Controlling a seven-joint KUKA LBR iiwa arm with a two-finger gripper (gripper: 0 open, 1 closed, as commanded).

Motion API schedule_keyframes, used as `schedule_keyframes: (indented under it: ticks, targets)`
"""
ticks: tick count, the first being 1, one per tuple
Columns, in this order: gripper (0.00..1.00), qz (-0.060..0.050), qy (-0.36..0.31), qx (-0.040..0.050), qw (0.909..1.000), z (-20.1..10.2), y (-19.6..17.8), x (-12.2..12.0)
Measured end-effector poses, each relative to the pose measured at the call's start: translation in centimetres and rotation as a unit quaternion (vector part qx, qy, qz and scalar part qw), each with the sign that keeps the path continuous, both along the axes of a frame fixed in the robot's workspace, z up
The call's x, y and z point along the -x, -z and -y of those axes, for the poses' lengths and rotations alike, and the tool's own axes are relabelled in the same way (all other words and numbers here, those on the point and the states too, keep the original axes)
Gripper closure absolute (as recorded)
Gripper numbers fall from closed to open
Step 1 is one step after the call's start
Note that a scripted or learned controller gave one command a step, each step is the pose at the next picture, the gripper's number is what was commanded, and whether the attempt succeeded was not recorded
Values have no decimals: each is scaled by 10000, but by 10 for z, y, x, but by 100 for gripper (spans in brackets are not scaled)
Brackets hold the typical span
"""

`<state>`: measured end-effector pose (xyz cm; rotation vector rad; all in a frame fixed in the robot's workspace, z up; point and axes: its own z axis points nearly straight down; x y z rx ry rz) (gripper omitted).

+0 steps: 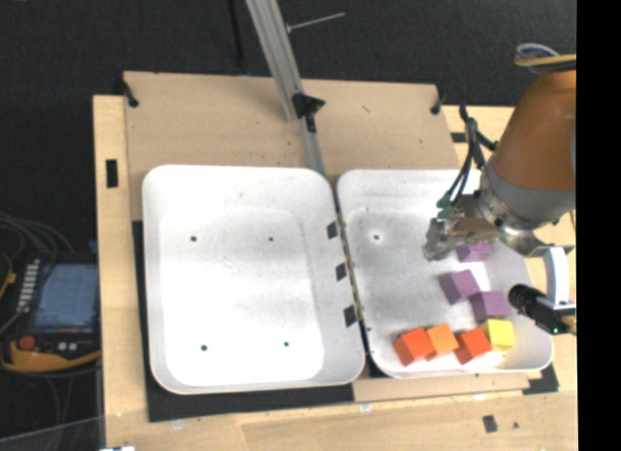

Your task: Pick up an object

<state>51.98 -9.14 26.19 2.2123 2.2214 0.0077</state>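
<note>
Camera view, oblique from above. Nearest the viewer, along the front wall of the right bin (388,197), lay a row of blocks: a dark orange block (415,345), a lighter orange block (443,338) touching its right side, a red-orange block (473,343) just beside that, and a yellow block (501,333) touching the red-orange one at the right end of the row. A little farther back stood two purple blocks, one (460,285) near the bin's middle right and another (492,303) just beside it, toward the yellow block. A third purple block (477,251) lay farther back still, directly beneath the wrist and partly hidden by it.

The end effector (444,239) hung low over the right half of the right bin, immediately left of the third purple block and just behind the first. Whether its parts were spread or pressed together could not be told, as the grey metal was blurred and partly covered by the arm (539,144). No block was seen between them. The orange row lay well in front of the end effector.

The left bin (233,274) sat beside the right one, the two touching along a shared edge. Both rested on the wooden surface (281,124), where a grey pole (277,37) rose at the far side.
</note>
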Motion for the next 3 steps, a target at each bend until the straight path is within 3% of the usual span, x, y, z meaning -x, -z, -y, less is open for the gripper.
schedule_keyframes:
  ticks: [3]
  targets:
    - [100,-31,-15,-7,10000,-160,-8,-44]
